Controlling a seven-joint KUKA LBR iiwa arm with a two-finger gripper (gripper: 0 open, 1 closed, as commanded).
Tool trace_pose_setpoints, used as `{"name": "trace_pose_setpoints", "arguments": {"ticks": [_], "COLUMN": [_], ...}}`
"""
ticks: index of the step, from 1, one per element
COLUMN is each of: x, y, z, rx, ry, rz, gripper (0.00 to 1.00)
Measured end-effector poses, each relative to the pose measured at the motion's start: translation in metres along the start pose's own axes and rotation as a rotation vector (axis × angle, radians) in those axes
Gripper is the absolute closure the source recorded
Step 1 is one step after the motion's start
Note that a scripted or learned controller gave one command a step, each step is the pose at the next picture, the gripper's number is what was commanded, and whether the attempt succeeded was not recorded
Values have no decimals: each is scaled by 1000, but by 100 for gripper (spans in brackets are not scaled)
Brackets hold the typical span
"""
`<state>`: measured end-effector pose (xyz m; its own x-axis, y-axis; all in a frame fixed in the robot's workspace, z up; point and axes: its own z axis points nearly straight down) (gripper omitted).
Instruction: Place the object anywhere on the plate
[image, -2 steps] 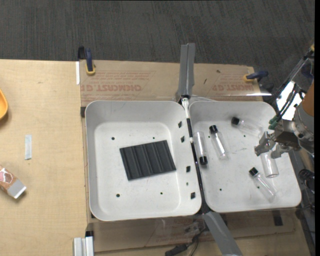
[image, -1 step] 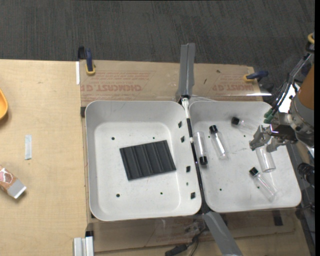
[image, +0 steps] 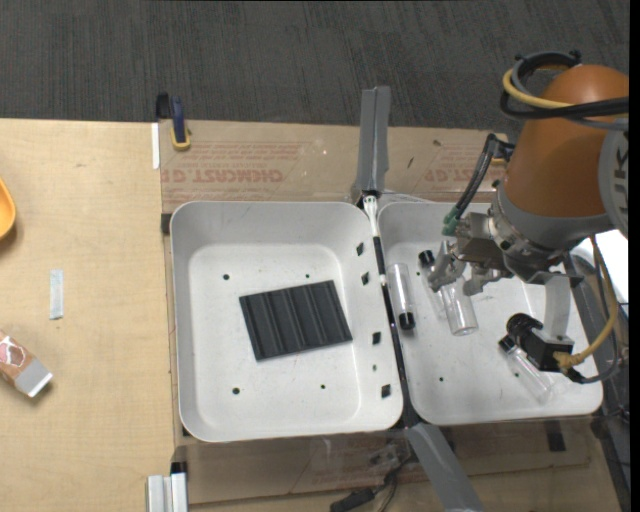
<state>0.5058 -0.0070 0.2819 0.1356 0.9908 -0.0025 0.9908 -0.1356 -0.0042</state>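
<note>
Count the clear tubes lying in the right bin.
3. One tube lies along the right bin's left wall, one sits under the gripper, one lies near the right edge. The arm may hide others.

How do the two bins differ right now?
The left bin holds a dark ribbed plate lying flat; the right bin holds clear tubes, one near its left wall. The gripper is over the right bin, not the left bin. Both are shallow and white.

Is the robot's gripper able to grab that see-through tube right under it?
Probably yes. The gripper hangs just above the clear tube in the right bin, and nothing lies on top of it.
</note>
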Motion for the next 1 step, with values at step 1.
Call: {"name": "trace_pose_setpoints", "arguments": {"ticks": [1], "x": [98], "y": [-2], "z": [-15], "rx": [-1], "ry": [-1], "rz": [31], "gripper": [100]}}
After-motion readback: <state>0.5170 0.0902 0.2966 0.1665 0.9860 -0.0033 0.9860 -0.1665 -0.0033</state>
